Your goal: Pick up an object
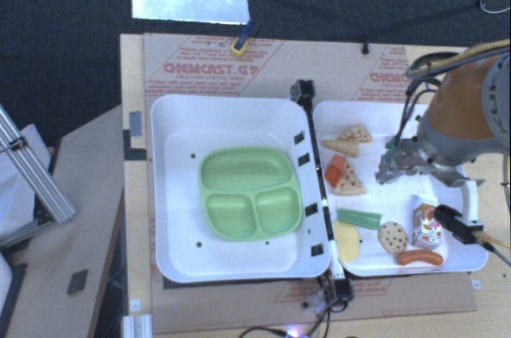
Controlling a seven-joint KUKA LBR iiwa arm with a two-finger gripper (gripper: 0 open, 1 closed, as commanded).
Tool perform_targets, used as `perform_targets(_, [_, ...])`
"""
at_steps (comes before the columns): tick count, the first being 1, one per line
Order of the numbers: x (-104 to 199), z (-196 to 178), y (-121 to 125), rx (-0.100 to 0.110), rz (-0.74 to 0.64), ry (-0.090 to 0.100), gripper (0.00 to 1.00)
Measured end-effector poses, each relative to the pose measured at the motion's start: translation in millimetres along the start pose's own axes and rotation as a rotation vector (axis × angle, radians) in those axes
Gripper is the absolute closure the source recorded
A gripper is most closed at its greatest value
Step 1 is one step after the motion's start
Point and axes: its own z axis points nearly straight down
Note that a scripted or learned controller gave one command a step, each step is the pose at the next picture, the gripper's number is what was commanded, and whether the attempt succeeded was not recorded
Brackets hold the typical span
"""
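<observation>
- Nearest us, along the right bin's lower edge, we see a toy sausage, a cookie, a small juice carton and a yellow cheese piece.
- A green stick lies just above.
- The left bin holds a green divided tray.
- At mid-right, our gripper hovers beside a pizza slice; we cannot tell how open it is or whether it grasps anything.
- Farther up lie sandwich triangles.
</observation>
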Motion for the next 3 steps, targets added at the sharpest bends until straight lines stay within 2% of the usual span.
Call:
perform_targets(1, [-1.6,-49.5,11.0,-0.002,-0.001,-0.001,1.00])
perform_targets(2, [-1.8,-74.7,12.4,0.000,-0.001,0.000,1.00])
perform_targets(3, [54.7,-82.1,21.1,0.001,-0.007,0.003,1.00])
